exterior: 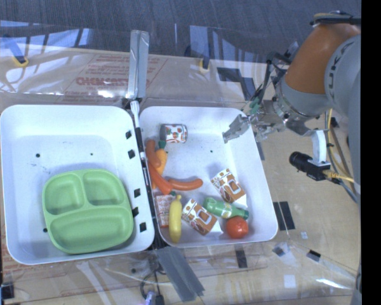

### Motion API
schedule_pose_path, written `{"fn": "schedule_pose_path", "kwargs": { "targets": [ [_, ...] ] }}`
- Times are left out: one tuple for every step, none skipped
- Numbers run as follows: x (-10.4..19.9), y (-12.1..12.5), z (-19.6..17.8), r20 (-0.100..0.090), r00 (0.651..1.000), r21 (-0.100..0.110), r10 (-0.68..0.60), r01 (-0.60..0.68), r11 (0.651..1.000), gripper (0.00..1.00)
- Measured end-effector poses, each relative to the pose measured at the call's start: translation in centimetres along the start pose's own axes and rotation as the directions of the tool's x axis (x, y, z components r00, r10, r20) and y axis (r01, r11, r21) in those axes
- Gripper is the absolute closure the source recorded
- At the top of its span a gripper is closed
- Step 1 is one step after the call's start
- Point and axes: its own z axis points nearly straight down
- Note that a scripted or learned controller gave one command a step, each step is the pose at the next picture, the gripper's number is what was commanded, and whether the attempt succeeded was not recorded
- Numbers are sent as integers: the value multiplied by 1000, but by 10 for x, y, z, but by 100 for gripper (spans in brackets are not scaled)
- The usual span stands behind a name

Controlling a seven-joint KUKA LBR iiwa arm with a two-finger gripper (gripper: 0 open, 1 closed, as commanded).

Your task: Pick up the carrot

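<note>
White right bin (257, 170) holds carrot (153, 161) — left, green tray (87, 210); gripper (238, 129) unreadable.

Both white bins (25, 246) look like smooth matt plastic. The green divided plate (87, 210) at lower left is glossy plastic; clear shiny sheeting (70, 75) lies across the upper left.
</note>
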Motion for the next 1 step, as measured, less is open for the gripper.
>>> {"fn": "schedule_pose_path", "kwargs": {
  "targets": [
    [9,71,-45,5,873,-4,-488,488,873,0]
  ]
}}
